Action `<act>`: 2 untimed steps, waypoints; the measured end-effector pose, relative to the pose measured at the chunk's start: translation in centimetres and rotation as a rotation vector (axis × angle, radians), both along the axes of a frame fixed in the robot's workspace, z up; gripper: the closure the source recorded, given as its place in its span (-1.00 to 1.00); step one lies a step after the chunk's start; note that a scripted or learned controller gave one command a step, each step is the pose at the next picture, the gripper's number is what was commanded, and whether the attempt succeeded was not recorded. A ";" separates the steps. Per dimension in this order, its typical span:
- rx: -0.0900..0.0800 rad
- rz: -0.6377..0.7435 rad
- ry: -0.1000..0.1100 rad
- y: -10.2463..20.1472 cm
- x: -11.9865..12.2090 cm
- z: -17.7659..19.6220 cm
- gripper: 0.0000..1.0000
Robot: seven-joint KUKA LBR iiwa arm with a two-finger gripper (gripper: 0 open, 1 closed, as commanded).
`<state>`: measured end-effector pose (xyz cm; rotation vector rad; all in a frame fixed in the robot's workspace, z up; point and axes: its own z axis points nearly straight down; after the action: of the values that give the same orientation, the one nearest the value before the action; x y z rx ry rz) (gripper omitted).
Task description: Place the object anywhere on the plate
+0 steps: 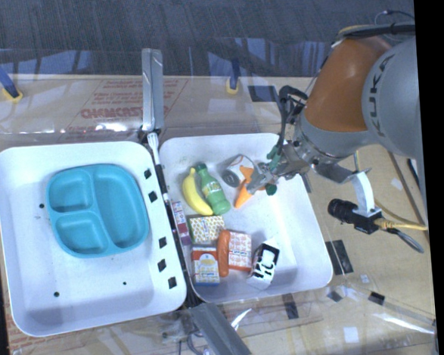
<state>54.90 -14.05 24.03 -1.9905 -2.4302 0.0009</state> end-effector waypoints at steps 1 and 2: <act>-0.001 0.190 0.000 5.8 3.9 -1.4 1.00; 0.001 0.250 0.003 8.2 4.6 -3.9 1.00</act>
<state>59.51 -5.85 20.09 -1.6706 -2.6567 0.0028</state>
